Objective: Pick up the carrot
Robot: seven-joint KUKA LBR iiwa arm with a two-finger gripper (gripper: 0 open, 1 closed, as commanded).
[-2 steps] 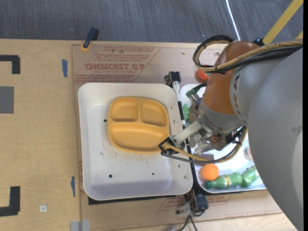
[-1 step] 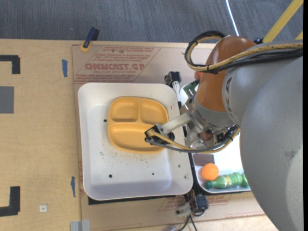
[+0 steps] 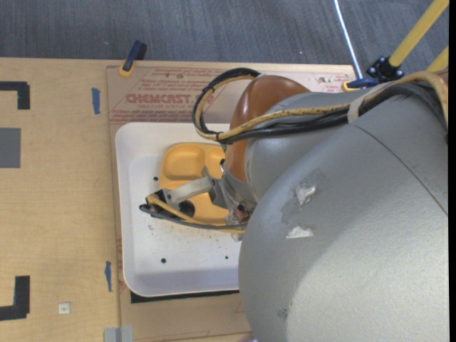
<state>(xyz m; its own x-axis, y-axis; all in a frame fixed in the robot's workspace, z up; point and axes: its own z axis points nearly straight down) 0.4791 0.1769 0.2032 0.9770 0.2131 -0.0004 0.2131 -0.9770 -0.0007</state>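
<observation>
Beyond the far edge of the counter (image 3: 50, 191) runs grey carpet (image 3: 214, 13), and a blue and yellow clamp (image 3: 133, 54) grips that edge. The counter is pale wood, marked with black tape corners (image 3: 18, 95), short strips of blue tape (image 3: 95, 100) and a grey square (image 3: 8, 148) at its left edge. A brown sheet with red print (image 3: 157, 95) lies on it under the white bin (image 3: 132, 262). At the far right corner a yellow pole (image 3: 427, 20) slants up from a dark clamp (image 3: 383, 68).

I cannot pick out the carrot with any certainty. The nearest thing to it in colour is a smooth, rounded yellow-orange lump (image 3: 187, 161) in the bin's far half. Its right side is hidden by the arm. Whether that is the carrot I cannot tell.

The bin is shallow with rounded corners. The lump sits towards its far edge, and a few small dark specks (image 3: 163, 261) dot the bare white floor towards the near edge.

The big grey arm (image 3: 356, 212) covers the right side of the counter, with its orange band (image 3: 267, 98) over the bin's far right corner. The tool (image 3: 229, 194) is low in the bin, right against the lump. Whether it is spread, pressed together or pinching anything I cannot tell.
</observation>
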